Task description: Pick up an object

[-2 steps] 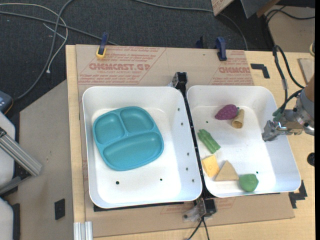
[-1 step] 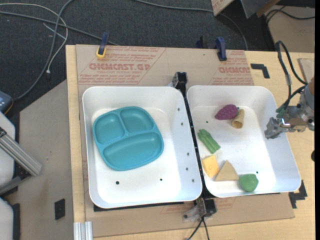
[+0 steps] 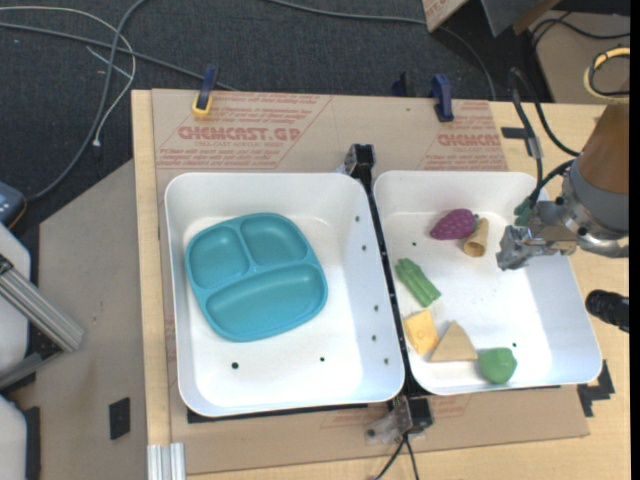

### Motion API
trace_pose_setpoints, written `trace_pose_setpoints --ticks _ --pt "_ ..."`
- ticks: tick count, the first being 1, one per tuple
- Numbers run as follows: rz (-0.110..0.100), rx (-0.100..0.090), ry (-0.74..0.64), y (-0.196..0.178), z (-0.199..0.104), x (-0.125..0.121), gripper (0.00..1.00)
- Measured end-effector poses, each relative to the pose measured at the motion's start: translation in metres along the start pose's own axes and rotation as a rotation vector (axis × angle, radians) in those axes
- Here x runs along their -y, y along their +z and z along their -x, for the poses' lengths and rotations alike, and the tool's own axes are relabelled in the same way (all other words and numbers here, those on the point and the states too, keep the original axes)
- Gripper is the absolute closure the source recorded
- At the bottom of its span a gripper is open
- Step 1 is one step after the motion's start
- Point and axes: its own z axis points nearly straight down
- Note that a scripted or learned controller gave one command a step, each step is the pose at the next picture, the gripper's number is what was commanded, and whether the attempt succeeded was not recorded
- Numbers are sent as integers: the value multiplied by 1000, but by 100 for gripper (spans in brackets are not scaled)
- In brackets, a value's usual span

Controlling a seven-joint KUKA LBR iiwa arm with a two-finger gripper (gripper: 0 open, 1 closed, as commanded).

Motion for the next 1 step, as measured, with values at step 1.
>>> trace_pose_setpoints --ticks 1 --pt "-1 -1 -3 -7 -54 -11 100"
